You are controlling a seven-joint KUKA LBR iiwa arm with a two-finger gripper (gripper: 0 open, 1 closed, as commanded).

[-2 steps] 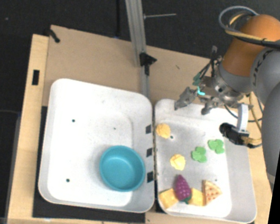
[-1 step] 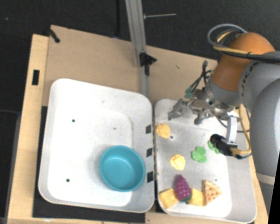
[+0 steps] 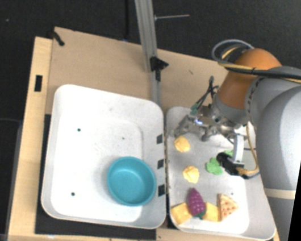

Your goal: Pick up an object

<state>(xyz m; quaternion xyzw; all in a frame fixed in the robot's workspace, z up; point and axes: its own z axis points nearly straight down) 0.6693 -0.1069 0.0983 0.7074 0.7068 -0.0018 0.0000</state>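
From the fixed camera above, the bench (image 3: 108, 66) carries two shallow white bins side by side. The left bin (image 3: 93, 118) holds a blue bowl (image 3: 130, 180) near its front right corner. The right bin (image 3: 255, 213) holds the small toys: a yellow piece (image 3: 182, 145) near its back left corner, a second yellow piece (image 3: 190, 174) about the middle, a green piece (image 3: 213, 167) just right of that, and along the front edge a cluster of a yellow block (image 3: 181, 213), purple grapes (image 3: 196, 202) touching it, another yellow bit (image 3: 212, 213) and a pizza slice (image 3: 227, 206). The grey arm (image 3: 284, 129), with its orange band (image 3: 242, 75), reaches in over the back edge of the right bin. Its end effector (image 3: 201, 127) hangs above the bin's back left part, just behind the nearest yellow piece, with nothing visibly between its fingers; how wide it stands cannot be told from this angle.
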